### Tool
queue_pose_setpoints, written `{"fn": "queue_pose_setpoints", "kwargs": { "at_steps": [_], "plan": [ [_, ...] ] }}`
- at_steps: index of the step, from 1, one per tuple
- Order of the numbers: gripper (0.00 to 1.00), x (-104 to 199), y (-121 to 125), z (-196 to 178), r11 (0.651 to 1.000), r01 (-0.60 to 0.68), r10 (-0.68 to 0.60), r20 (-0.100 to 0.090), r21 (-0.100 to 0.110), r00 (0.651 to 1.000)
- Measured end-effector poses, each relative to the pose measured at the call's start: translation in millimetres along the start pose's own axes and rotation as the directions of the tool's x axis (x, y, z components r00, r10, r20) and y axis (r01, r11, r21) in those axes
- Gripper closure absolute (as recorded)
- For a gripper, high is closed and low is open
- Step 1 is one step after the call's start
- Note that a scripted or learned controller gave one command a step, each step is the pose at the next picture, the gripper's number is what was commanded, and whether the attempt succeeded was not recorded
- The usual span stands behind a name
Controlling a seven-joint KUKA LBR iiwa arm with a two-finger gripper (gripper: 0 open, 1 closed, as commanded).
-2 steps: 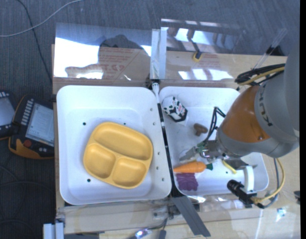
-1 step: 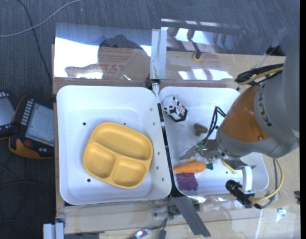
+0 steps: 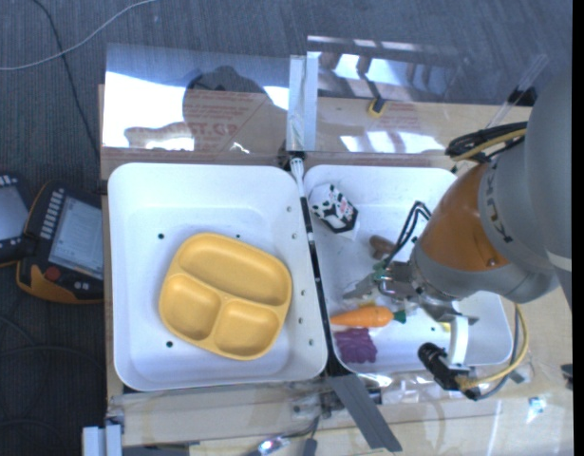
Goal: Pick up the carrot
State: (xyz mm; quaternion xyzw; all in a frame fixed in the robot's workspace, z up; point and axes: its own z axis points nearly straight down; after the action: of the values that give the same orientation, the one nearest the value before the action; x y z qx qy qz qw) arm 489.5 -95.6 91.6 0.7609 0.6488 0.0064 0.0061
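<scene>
step: closing on carrot (image 3: 361, 318) | carrot lies flat in the right bin (image 3: 481, 354), just left of the jaws (image 3: 394, 297) | jaw state cannot be told | purple item (image 3: 359, 346) beside is to be avoided

Both white bins (image 3: 130, 255) look like smooth, glossy plastic. The yellow tray (image 3: 225, 294) seems matt plastic. At six o'clock, the carrot (image 3: 361, 318) looks smooth, possibly plastic.
</scene>
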Motion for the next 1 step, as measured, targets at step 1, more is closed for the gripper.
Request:
{"fn": "queue_pose_setpoints", "kwargs": {
  "at_steps": [1],
  "plan": [
    [0.00,-0.2,0.0,0.2,0.990,-0.142,0.142,-0.002,0.001,0.990]
  ]
}}
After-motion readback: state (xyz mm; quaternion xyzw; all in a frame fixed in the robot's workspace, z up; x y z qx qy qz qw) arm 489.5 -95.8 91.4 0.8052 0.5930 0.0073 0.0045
